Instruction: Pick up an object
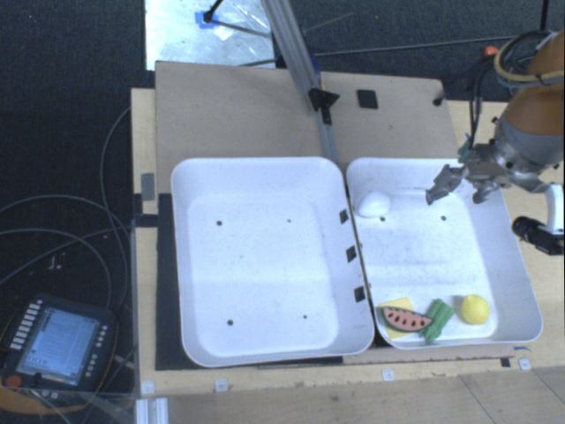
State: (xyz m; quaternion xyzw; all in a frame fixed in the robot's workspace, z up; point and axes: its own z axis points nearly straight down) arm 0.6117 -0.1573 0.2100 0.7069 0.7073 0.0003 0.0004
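Left bin (265,254) sits bare; in the right bin (441,246) a white lump (373,204) lies far-left, while watermelon slice (405,318), green piece (437,319) and lemon (475,308) crowd the near wall. Claw (461,186) hovers at the far-right rim, seemingly spread and carrying nothing, likely lining up a descent.

Gripper (461,186) above the right bin (508,263)
Watermelon slice (405,319), green piece (438,318) and lemon (475,309) lie along its near edge.
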